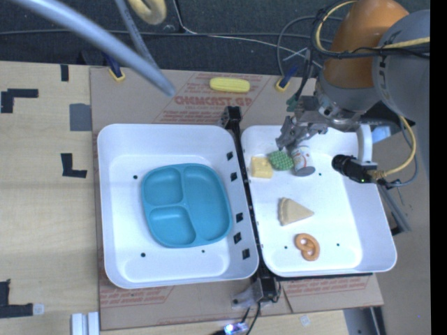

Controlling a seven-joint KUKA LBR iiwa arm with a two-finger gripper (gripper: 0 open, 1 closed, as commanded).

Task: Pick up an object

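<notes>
Where the two white bins meet at the middle of the frame, a black divider strip [241, 187] separates them, and the right bin [349, 257] is seen to hold most of the loose items. Open floor is left in its lower half, with only a tan wedge [293, 211] near the centre and a small pretzel [307, 246] toward the lower edge, well apart from the rim. The left bin [119, 187] is taken up by a blue divided plate [185, 205], with bare margins around it. The tool [292, 145] is lowered into the upper part of the right bin, close to the bin's upper rim. Just below and left of it a green checkered piece [281, 160] is found, touching or nearly touching the tool, with a pale yellow block [261, 167] beside it and a small grey-and-red object [302, 165] to its right. Whether the tool's fingers are apart or together cannot be told, since they are blurred and partly hidden by the wrist. On the cardboard-covered counter [140, 96] above the bins a yellow oblong item [229, 85] lies.
</notes>
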